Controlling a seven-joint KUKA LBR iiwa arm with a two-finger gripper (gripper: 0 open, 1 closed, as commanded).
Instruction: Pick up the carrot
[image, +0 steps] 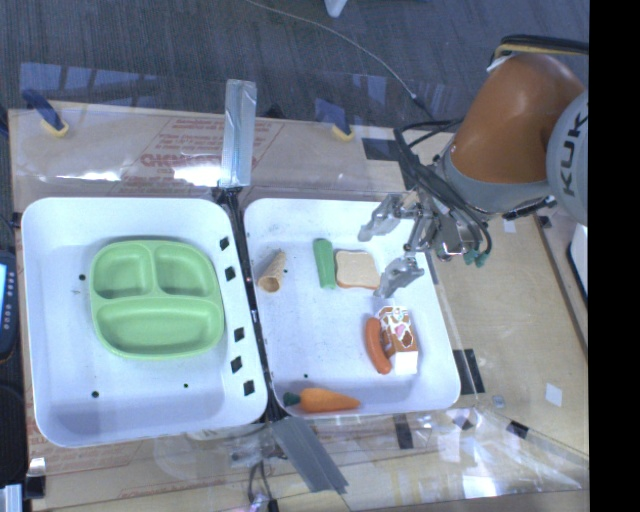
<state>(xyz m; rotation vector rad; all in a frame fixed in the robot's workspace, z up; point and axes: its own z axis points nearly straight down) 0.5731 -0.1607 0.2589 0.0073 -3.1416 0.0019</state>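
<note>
Two shallow white bins are sitting side by side on the counter (500, 330), which is showing tan past the bins' right edge, with dark carpet lying beyond its far edge. A green divided plate (157, 298) is lying in the left bin (45, 390). The right bin (300, 215) is holding several toy foods: a cone (271, 270), a green pickle (324, 262), a slice of bread (356, 269), a sausage (377, 345) and a small decorated carton (400, 335) touching the sausage on its right.

The carrot (322, 401) is lying on its side along the near wall of the right bin, leafy end pointing left, apart from the other foods.

The arm (515, 125) is reaching in from the right, and the pincer (402, 240) is hanging over the bin's far right corner, just beside the bread, with its two fingers (380, 217) standing apart and nothing between them. How high it is hanging is hard to judge from this slant.

By my reading, the approach step is in hand: the pick is not yet begun, and the pincer is well apart from the carrot. The next move is calling for travel toward the near wall, turning the wrist so the fingers straddle the carrot's narrow width, then descending. The wall close behind the carrot is likely leaving little room for one finger.
</note>
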